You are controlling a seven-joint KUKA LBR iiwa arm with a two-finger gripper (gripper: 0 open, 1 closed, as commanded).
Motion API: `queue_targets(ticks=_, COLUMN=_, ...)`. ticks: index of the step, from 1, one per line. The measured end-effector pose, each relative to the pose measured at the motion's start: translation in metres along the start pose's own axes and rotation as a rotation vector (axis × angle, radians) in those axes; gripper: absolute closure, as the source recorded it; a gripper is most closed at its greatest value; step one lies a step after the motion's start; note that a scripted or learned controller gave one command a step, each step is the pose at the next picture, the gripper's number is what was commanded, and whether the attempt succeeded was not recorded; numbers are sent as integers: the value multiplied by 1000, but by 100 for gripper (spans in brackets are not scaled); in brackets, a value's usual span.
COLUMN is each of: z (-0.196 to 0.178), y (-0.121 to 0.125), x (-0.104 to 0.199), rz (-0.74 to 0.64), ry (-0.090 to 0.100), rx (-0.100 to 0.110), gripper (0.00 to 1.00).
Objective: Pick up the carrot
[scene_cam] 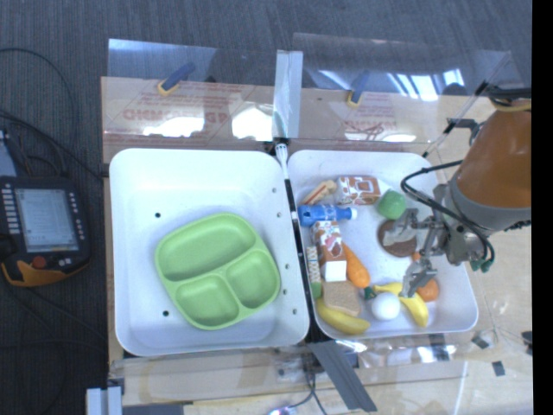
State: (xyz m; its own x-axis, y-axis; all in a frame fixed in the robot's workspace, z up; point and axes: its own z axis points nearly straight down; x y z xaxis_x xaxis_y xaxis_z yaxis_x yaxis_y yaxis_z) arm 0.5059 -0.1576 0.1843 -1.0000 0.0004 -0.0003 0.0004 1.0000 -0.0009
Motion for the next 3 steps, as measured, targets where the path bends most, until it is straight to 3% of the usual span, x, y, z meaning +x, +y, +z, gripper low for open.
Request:
queue_targets(ticks=1, z=80, y=24, x=-31, rz=-54, ry=-24, rx=6, gripper=0)
queue_targets(ticks=2, z=90, y=51, x=9, rz=124, ry=-29, rx=5, gripper=0)
queue_targets(ticks=3, z=81, y=52, x=9, rz=122, ry=-25, rx=6, gripper=100)
